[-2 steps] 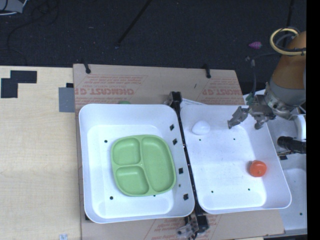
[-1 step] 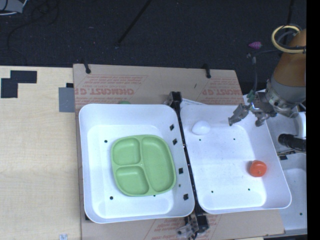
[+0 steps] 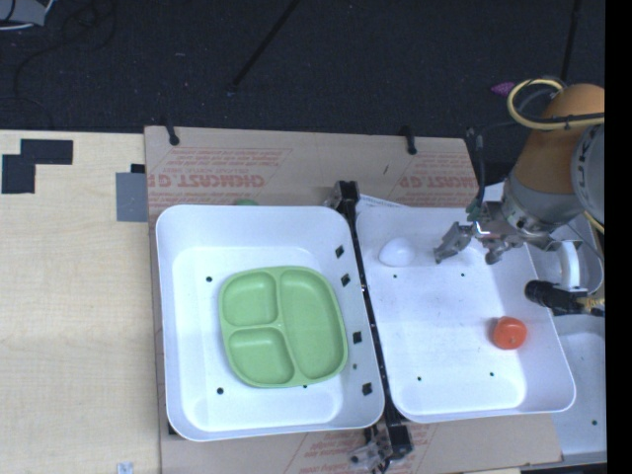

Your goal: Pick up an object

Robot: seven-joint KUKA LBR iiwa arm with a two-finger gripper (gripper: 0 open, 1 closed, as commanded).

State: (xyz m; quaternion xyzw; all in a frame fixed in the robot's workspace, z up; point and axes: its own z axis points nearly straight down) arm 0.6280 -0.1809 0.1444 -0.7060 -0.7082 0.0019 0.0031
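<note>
Over the right shallow white bin point(image 3: 464, 403), toward its two o'clock corner, the two-finger metal gripper point(image 3: 474, 247) hangs released, fingers spread, grasping nothing. Small white rounded object point(image 3: 396, 253) lies at its nine o'clock; small orange round object point(image 3: 510, 333) at five o'clock. Left white bin point(image 3: 188, 403) holds a green three-compartment plastic plate point(image 3: 282, 326).

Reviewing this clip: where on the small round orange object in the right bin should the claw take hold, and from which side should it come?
Judging by its pose, take the small round orange object across its widest middle, coming straight down from above. It looks rounded with no handle or edge, so a centred pinch seems safest. It lies apart from the small white rounded object, but close to the right white bin's right wall, so a side approach looks cramped.
</note>
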